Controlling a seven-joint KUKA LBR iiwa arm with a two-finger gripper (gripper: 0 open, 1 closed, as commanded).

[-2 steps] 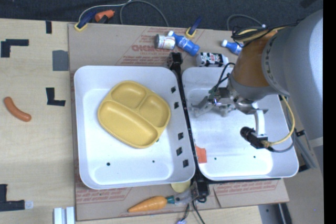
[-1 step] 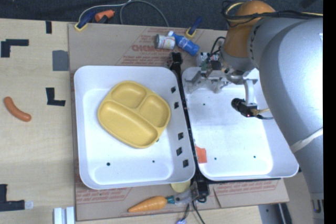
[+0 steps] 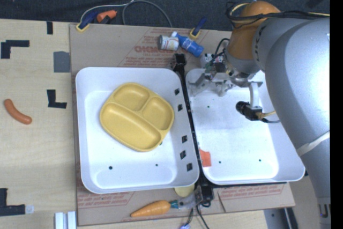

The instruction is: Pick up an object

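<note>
A yellow divided plate (image 3: 138, 115) lies in the left white bin (image 3: 88, 169). A small orange-red piece (image 3: 204, 158) rests at the left wall of the right white bin (image 3: 268, 169), near its front. My gripper (image 3: 210, 80) hangs over the far left corner of the right bin, close to the divider between the bins. The grey arm and its orange band (image 3: 252, 13) cover the bin's far right part. Nothing can be seen held in the gripper.
Behind the bins lies a blue and white bottle (image 3: 181, 43) on the cardboard. A carrot (image 3: 151, 209) sits in front of the bins. A sausage (image 3: 17, 111) lies far left on the bench. Clamps (image 3: 96, 17) and a cable sit at the back edge.
</note>
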